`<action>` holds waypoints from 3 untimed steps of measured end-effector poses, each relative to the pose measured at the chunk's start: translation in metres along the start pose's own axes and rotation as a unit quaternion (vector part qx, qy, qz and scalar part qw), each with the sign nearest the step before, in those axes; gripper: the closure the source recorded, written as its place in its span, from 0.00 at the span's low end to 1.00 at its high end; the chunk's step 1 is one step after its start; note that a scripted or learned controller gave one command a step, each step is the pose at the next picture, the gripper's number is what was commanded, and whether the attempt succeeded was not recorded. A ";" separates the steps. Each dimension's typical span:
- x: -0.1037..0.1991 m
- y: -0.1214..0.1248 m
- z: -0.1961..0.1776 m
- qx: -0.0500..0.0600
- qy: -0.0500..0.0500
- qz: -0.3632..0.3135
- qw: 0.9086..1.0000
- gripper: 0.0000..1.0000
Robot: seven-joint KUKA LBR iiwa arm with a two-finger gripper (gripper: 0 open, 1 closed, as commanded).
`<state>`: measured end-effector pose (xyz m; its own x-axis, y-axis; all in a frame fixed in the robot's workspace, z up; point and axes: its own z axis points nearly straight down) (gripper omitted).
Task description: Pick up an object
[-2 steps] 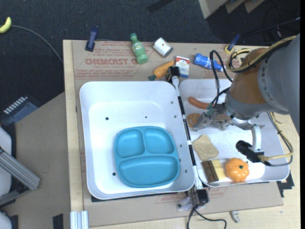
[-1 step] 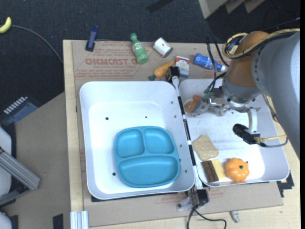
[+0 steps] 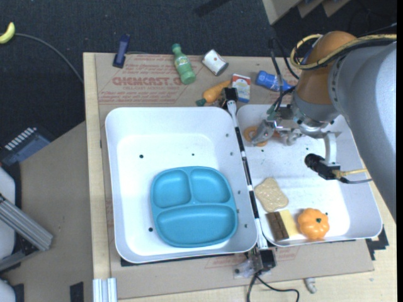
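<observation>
Closest to the lens, along the front wall of the right bin (image 3: pixel 299 184), you have a yellow-and-brown block (image 3: pixel 281 224) and a toy pumpkin (image 3: pixel 313 223) just beside each other, with a pale speckled cracker-like piece (image 3: pixel 271 194) a little further back against the divider. The left bin (image 3: pixel 126 168) holds a blue divided plate (image 3: pixel 192 205).

Your gripper (image 3: pixel 276 131) is down at the far left corner of the right bin. From this slant you cannot tell whether it is spread or closed, and nothing can be seen clamped in it. The likeliest target is the small orange piece (image 3: pixel 253 134) lying on the bin floor just beside the gripper on its left, close to the divider and the back wall.

That corner is where you should expect trouble. The orange piece looks small and low, so a closing motion may slide over it or nudge it tighter into the corner instead of catching it. With the divider so near, the gripper may strike or ride up the bin wall, and a hard contact could shift the bin. If the piece sits off to one side of the gripper instead of under it, as it seems to, you may lift away with nothing.
</observation>
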<state>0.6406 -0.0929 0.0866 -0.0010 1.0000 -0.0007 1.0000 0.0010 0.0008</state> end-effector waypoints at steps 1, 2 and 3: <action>0.001 0.024 0.000 0.005 0.000 0.001 1.000 0.00; -0.002 0.025 -0.001 0.002 0.000 0.000 1.000 0.00; -0.003 0.025 -0.011 0.003 -0.001 0.000 1.000 1.00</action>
<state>0.6657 -0.0959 0.0979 -0.0003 1.0000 -0.0022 1.0000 0.0003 -0.0053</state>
